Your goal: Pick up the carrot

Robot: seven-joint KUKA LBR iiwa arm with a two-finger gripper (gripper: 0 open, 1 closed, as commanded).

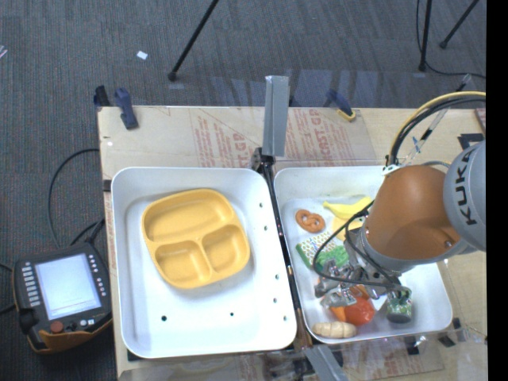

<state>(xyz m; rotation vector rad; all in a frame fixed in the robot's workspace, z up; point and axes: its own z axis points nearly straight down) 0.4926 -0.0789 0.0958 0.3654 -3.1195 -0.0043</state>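
Clutter crowds the near part of the right bin point(432, 317), and that is where the risk lies. The pincer point(343, 292) hangs low over this heap, under the arm's bulky orange wrist. From this slanted view I cannot tell whether it is spread or pressed together, and nothing can be seen pinched in it.

The carrot point(342, 313) seems to be the orange piece just below the pincer, near the bin's front wall. It touches a rounded red item point(363, 313), and the two are hard to separate by eye, so this reading is tentative. A pale bread roll point(335, 329) lies just in front of it, a green patterned packet point(319, 254) sits behind, and a small dark green object point(399, 308) is off to the side. A pretzel point(309, 220) and a banana point(349, 207) lie farther back. The left bin point(127, 213) holds a yellow divided plate point(194, 236).

Because the neighbours press so close, a closing grasp could catch the red item instead, or wedge both and drop them on the lift. A descent slightly off centre could also shove the carrot against the roll or the bin wall rather than straddling it.
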